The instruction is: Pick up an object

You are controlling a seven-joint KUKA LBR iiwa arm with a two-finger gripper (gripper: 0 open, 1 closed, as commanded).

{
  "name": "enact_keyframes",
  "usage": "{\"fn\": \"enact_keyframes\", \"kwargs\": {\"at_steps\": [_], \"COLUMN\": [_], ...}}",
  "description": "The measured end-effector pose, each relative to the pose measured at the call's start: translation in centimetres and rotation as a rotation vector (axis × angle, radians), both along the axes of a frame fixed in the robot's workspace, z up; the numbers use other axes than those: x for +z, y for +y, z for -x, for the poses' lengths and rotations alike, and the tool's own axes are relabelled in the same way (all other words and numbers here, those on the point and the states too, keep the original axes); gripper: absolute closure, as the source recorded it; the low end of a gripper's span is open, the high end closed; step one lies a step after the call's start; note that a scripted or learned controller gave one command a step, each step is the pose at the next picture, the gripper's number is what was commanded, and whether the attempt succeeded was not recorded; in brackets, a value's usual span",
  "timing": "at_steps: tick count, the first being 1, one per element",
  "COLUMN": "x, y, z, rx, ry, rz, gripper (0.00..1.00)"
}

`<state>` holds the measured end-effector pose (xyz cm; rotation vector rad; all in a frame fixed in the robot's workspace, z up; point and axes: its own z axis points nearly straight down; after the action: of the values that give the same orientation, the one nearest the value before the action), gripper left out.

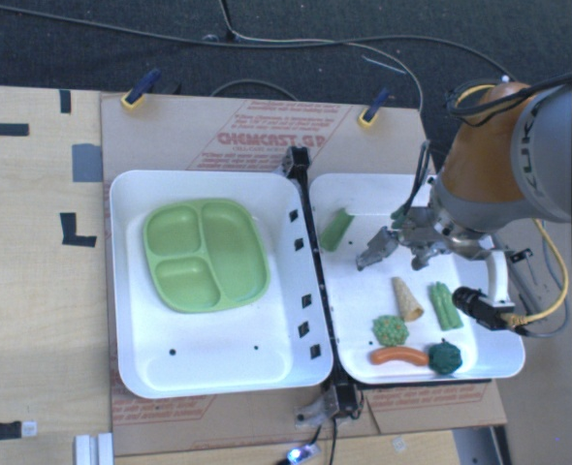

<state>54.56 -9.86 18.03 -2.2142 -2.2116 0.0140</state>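
You have the arm (504,158) reaching in from the right over the right bin (359,356); its gripper (395,249) hangs above the upper middle of that bin, fingers (374,255) spread apart with nothing between them (white bin floor shows in the gap). Just to the gripper's left, near the divider between the bins, lies a green block (336,230), tilted; it is close to the fingers but apart from them. Below the gripper you can see a tan cone (408,298), and just beside it on the right a long green vegetable (445,305). Along the front of the same bin sit a small green broccoli piece (391,331), an orange carrot (399,356) lying flat just below it, and a dark green round object (445,357) touching or nearly touching the carrot's right end; you cannot tell which from this angle. In the left bin (218,366) a light green divided plate (206,256) lies flat in the upper half; the gripper is well away from it.
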Motion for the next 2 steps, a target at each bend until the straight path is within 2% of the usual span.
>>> {"fn": "enact_keyframes", "kwargs": {"at_steps": [1,2], "x": [0.6,-3.9], "y": [0.0,-0.5], "z": [-0.3,-0.1], "rx": [0.003,0.001], "ry": [-0.013,-0.008], "rz": [0.002,0.002], "gripper": [0.00,0.00]}}
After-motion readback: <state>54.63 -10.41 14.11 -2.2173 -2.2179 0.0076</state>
